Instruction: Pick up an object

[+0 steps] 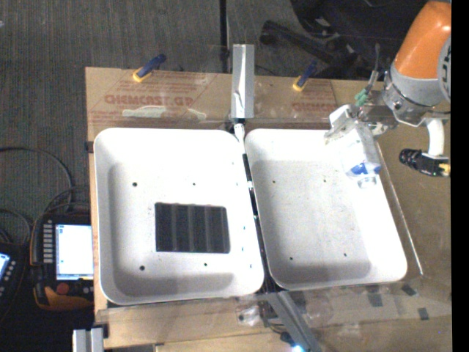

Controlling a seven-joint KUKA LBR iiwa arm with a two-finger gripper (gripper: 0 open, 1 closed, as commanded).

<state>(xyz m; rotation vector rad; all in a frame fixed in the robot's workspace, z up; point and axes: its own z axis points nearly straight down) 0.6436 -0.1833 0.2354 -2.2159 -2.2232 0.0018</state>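
The pick is not yet done, as far as the view shows: nothing is sitting in the gripper [359,163], and the only clear candidate, a dark ridged block [192,228], is lying flat and untouched. The gripper is hanging over the far right corner of the right bin [330,279], just inside that bin's back wall, with the arm [427,46] and its orange band leaning in from beyond the same corner. Whether the gripper is open or closed is not something this slanted view is giving away; its tip is reading as a pale, partly see-through shape with a small blue patch, and I cannot tell if that patch is part of the tool or something loose beneath it. The block is resting outside the right bin altogether, past its left wall, on the floor of the neighbouring bin [110,196] and toward that bin's near side. Tool and block are therefore sitting well apart, on opposite sides of the right bin. By my judgement almost everything is waiting to be done: crossing the right bin's left wall, descending over the block, closing on it and lifting it.
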